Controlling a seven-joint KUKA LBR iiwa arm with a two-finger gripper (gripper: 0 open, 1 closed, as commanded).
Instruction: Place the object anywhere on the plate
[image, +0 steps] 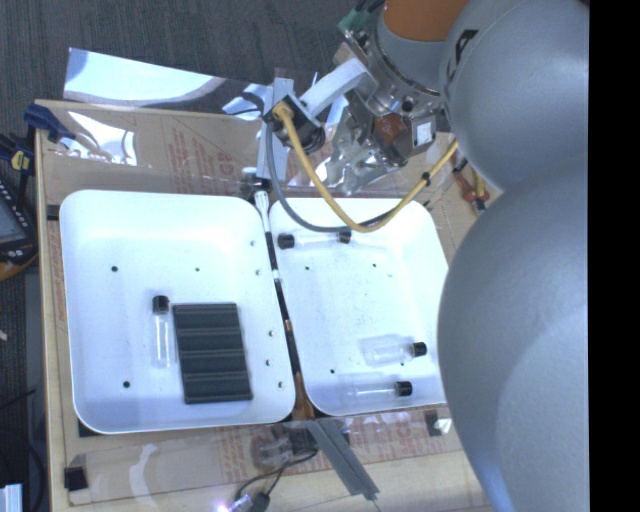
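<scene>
Camera view — faint reddish lettering on bench board (190, 172), unreadable.

My arm (520, 300) is bulky, smooth and grey, with an orange band (420, 15) above my wrist. A yellow cable (330, 205) and a grey one loop beneath it.

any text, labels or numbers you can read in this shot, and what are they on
None can be read.
Red print on the brown board behind the bins: too blurred to read.
Red print on the board strip in front of the bins: too blurred to read.
Vials and the dark plate: no lettering to see.
</scene>
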